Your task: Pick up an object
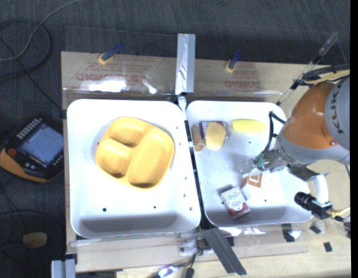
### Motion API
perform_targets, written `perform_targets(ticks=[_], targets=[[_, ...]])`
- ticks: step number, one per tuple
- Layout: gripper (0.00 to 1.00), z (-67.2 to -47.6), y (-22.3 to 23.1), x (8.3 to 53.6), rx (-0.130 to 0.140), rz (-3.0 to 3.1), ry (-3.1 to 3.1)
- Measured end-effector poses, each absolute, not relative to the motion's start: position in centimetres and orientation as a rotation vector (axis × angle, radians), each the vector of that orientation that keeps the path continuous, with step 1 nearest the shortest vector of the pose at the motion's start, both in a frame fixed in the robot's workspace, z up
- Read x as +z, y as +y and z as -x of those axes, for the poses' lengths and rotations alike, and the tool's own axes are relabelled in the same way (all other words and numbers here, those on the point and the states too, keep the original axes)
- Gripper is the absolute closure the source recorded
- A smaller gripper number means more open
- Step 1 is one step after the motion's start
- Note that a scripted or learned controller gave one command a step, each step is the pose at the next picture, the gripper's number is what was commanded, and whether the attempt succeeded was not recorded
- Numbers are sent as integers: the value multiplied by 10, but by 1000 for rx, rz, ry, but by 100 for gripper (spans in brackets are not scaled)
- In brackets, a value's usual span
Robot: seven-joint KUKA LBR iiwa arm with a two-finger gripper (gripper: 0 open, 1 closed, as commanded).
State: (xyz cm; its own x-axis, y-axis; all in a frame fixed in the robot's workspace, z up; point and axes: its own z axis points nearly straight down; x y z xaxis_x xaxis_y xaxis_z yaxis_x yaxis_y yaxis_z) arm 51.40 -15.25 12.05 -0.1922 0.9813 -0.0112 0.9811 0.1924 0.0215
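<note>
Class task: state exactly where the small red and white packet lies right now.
The small red and white packet lies in the right-hand white bin, near its front wall, just left of and below the small orange-marked card.

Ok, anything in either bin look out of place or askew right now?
Nothing is spilled or damaged. The small red packet lies tilted near the right bin's front wall, and the yellow bread-shaped object fills much of the left bin.

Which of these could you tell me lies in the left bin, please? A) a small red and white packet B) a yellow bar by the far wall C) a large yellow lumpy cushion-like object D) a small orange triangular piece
C: the large yellow lumpy object sits alone in the left bin, while the red and white packet, yellow bar and orange triangular piece lie in the right bin.
</note>
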Motion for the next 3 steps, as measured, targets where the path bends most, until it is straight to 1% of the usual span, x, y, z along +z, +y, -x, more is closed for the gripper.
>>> perform_targets(ticks=[1,2,3], targets=[[100,-517,-152,131,21,-1979,2407],[100,-540,-89,222,-1,-2062,2370],[100,-515,-159,129,7,-1826,2543]])
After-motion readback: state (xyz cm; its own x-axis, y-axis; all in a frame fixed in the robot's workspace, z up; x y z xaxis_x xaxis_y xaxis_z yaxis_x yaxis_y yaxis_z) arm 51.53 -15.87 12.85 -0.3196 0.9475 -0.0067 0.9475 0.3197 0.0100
